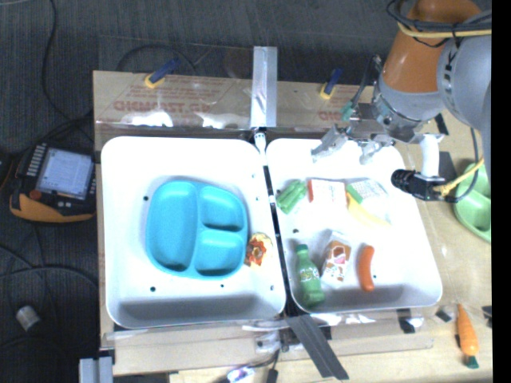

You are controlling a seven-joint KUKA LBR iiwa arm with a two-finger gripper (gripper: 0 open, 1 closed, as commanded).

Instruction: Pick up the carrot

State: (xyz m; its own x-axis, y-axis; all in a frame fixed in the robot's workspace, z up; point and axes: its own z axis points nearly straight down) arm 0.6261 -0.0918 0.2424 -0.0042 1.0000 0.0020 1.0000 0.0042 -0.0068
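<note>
1. Orange carrot [467,335] with a green tip lies on the table [455,254], outside both bins, near the bottom right corner and well apart from the arm.
2. Right bin [427,250] sits just left of the carrot. It holds an orange-red sausage [366,267] near its front right, a small printed carton [336,262] beside that, and a green bottle [308,275] at the front left.
3. Further back in the same bin: a green vegetable [289,195] against the left wall, a white box with a red label [327,192], and a yellow piece [356,204] next to a clear wrapper [372,191].
4. Left bin [128,238] holds a blue divided tray [196,226]; a small orange-and-yellow toy [256,249] sits by the tray's right edge, close to the wall between the bins.
5. End effector [349,146] hangs over the back edge of the right bin, fingers spread apart, nothing between them.
6. Arm [431,46] comes in from the top right, orange band above the wrist.
</note>
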